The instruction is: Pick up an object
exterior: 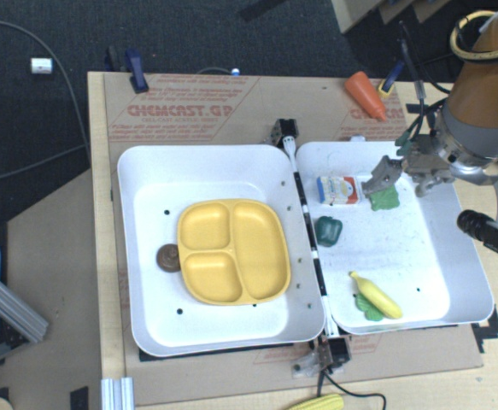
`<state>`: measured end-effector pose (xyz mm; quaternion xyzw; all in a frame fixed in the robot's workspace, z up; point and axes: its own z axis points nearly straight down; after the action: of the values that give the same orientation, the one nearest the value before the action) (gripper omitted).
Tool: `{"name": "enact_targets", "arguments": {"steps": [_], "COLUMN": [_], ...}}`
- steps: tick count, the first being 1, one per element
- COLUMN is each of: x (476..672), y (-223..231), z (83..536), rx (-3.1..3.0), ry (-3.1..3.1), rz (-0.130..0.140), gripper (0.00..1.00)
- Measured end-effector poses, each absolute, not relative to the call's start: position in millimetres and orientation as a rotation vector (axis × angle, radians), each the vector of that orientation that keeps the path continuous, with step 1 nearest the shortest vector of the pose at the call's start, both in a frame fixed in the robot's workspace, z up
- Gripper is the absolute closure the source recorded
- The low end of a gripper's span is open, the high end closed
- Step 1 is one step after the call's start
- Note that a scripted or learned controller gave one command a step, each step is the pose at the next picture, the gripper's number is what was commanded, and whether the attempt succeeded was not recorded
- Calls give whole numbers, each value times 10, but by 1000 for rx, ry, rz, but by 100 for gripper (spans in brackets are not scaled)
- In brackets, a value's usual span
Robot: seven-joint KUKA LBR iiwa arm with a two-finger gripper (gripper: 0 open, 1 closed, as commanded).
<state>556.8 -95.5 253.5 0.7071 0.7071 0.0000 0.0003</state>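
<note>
Two bins, pincer [385, 180] near right bin's [454, 263] far edge, grip state unclear, middle floor bare.

Two bins side by side on table [103, 229]. Left bin [137, 186]: divided plate [231, 252] in middle, round disc [169, 257] touching its left edge. Right bin [462, 272]: carton [338, 190] at back-left, toy pepper [327, 230] just in front, leafy toy [385, 199] right of carton, banana [375, 295] near front. Carrot [366, 96] on table behind right bin.
</note>
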Motion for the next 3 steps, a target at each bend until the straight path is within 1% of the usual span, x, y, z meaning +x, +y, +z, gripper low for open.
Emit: {"name": "enact_targets", "arguments": {"steps": [1, 2, 3], "x": [6144, 6537, 6324], "y": [-1158, -1484, -1287], "z": [1302, 897, 899], "rx": [2224, 2218, 2215], "ry": [2222, 2218, 2213], "rz": [-2, 7, 10], "gripper": [0, 0, 0]}}
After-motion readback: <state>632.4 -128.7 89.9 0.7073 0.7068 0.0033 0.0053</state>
